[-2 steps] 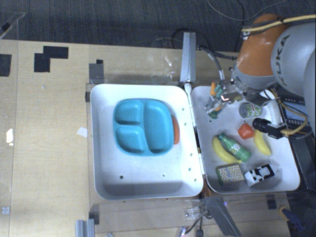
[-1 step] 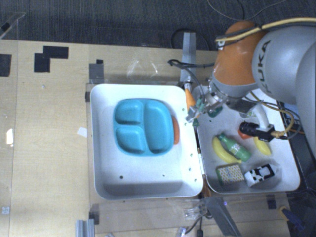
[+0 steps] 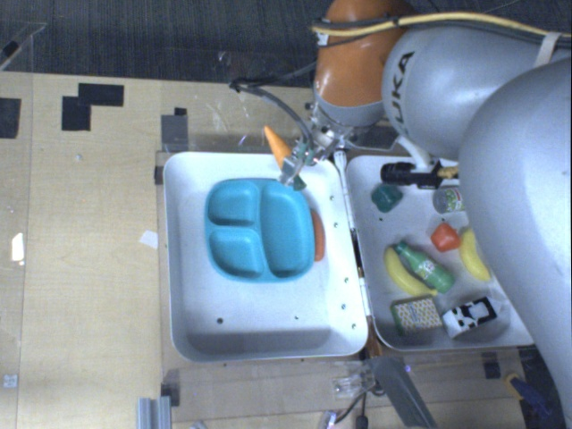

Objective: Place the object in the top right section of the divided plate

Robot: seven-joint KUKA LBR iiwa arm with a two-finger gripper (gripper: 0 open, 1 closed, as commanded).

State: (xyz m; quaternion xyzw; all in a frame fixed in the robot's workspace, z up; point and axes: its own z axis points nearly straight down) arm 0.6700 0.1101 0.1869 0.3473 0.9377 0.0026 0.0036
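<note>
Gripper (image 3: 295, 170) above the divided plate's (image 3: 259, 229) top right corner; finger state indeterminate.
Judged advisable: centre over that section before lowering the orange carrot-like object (image 3: 277, 143).

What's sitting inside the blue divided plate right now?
Nothing visible in the blue divided plate; the jaws cover part of its upper right rim. An orange object lies beside its right edge.

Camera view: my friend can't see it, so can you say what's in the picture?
A grey robot arm's tool hangs over the top edge of a blue divided plate in the left white bin. An orange carrot sticks up beside the tool. The right bin holds small toys.
</note>
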